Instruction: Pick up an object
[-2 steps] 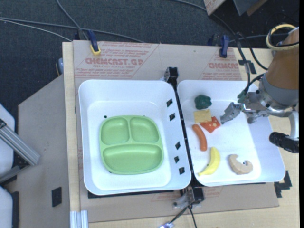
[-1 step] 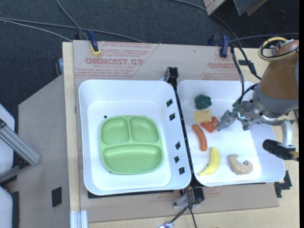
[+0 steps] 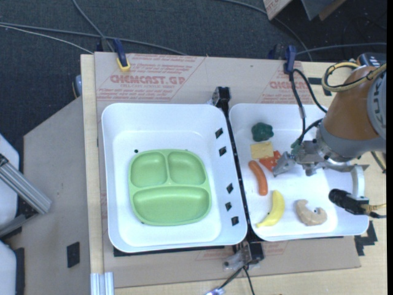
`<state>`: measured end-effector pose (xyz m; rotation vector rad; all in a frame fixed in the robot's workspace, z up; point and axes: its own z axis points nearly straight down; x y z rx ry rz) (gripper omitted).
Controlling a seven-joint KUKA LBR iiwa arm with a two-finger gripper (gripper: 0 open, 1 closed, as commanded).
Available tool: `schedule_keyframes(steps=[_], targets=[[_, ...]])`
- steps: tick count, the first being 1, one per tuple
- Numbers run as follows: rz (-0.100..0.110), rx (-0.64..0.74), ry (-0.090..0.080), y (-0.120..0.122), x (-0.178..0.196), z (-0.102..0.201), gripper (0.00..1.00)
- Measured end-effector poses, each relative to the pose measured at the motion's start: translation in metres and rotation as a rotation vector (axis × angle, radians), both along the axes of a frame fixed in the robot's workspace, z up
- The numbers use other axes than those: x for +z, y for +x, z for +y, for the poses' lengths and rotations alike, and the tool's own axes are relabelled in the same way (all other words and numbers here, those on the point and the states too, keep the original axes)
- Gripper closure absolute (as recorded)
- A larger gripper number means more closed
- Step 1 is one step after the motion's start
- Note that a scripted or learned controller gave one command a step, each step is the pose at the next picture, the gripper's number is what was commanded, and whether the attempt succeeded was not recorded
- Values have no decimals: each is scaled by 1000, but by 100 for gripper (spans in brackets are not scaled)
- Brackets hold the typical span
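We find the gripper [image 3: 284, 163] low over the middle of the right bin [image 3: 344, 227], with the grey arm [image 3: 353, 112] and its orange band reaching in from that bin's right edge. Its metal fingers hang just beside a small red piece [image 3: 269, 162]; we cannot tell from this angle whether they stand apart or together, and we see nothing held between them.

The candidate objects all lie in the right bin, mostly toward its left edge. We count one of each, six in all:

1. Red piece, touching the yellow block [image 3: 262, 149] at its lower side. We judge it small, light and probably rigid plastic; take hold across its narrow width.
2. Yellow block, likely stiff and flat-sided, an easy grasp across opposite faces.
3. Green broccoli-like toy [image 3: 263, 130], near the far left corner; lumpy, so grip may slip.
4. Orange-red sausage [image 3: 259, 177], near the left edge; smooth and round, liable to roll, so close across its middle.
5. Banana [image 3: 274, 209], near the front left corner; curved, best taken mid-length.
6. Tan curled pastry-like piece [image 3: 311, 212], near the front edge.

The left bin [image 3: 116, 183] bears one green divided plate [image 3: 170, 185] with three compartments. Four small black markers line its right edge.
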<state>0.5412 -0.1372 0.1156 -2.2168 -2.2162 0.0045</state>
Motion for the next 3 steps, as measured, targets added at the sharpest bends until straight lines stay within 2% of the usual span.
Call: schedule_keyframes(steps=[1,2,3], targets=[[-2,0,0,0,-32,1,0],[-6,-1,-1,1,-20,0,100],[-11,2,-4,5,26,7,100]])
